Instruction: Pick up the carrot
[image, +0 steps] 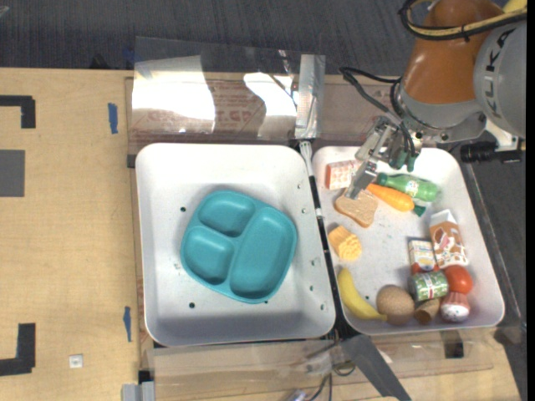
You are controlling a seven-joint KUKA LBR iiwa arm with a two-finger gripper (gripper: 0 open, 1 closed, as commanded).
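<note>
Camera view is looking down at a slant on two white bins side by side. I am seeing the left bin (159, 174) occupying the centre of the frame, and it is holding a teal divided plate (240, 245) lying flat.

The right bin (481, 224) is carrying the clutter. The carrot (391, 196) is lying in the upper middle of that bin, orange, pointing roughly left to right, touching a green bottle (411, 185) just above it. A slice of bread (355, 210) is sitting just to the carrot's lower left, and a small red and white packet (340, 174) is resting near the bin's upper left corner. A yellow-orange piece (344, 244) is lying below the bread, and a banana (354, 298) is lying along the lower left. A potato (396, 301), a green can (429, 286), a tomato (458, 280) and a carton (445, 238) are crowding the lower right.

The arm is reaching in from the upper right of the frame. The gripper (365, 176) is hanging over the upper part of the right bin, its tips just above the bread and beside the carrot's left end. I am unable to judge how the tool is set from this angle, and I am seeing nothing between its tips.
</note>
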